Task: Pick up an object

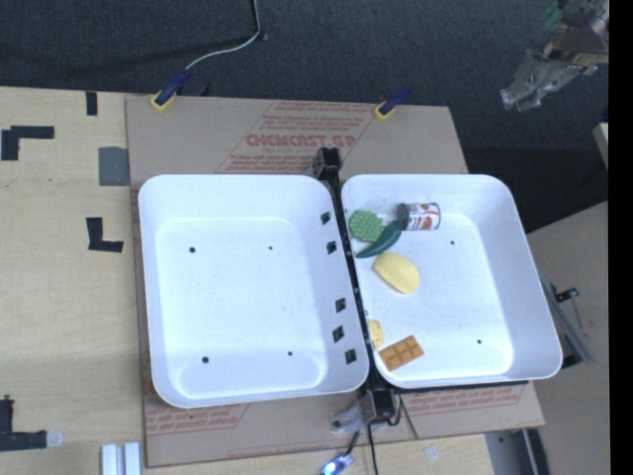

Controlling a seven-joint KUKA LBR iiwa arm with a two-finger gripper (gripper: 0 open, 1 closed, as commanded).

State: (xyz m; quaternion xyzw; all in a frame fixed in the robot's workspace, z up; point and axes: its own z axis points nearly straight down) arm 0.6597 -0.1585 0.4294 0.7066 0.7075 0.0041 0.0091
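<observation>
The tool [542, 75] hangs high at the upper right, well clear of the bins; I cannot tell its state. The right bin [514, 265] holds the candidates, the yellow lemon-like piece [397, 272] being the most isolated. It looks light, smooth and rounded, likely slippery; grasp across its narrow middle.

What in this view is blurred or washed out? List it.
Camera view: the hand at top right is soft and blurred; the bin floors are bright, nearly washed out; the small can's label is too blurred to read; the yellow lemon-like piece casts only a faint shadow.
</observation>
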